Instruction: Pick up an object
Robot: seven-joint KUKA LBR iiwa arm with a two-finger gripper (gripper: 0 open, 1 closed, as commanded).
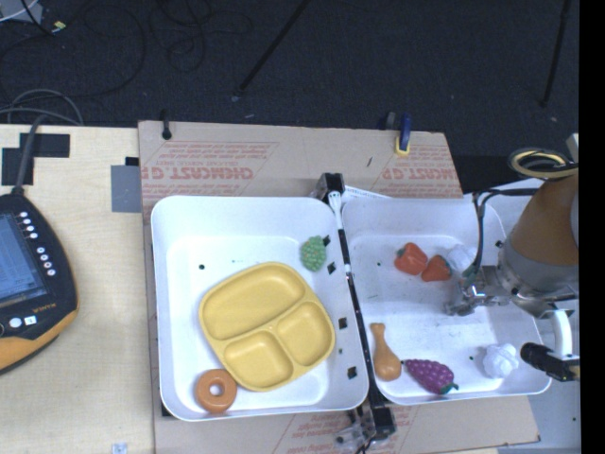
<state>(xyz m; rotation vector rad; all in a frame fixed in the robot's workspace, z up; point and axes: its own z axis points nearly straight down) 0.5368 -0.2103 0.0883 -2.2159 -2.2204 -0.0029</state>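
Hovering low in the right bin (pixel 473 223), the claw (pixel 461 303) sat near the strawberry (pixel 437 269), its grip impossible to tell.

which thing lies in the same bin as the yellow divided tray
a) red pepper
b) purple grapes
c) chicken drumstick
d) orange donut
d: the orange donut sits in the left bin just off the yellow divided tray, at its lower-left corner.
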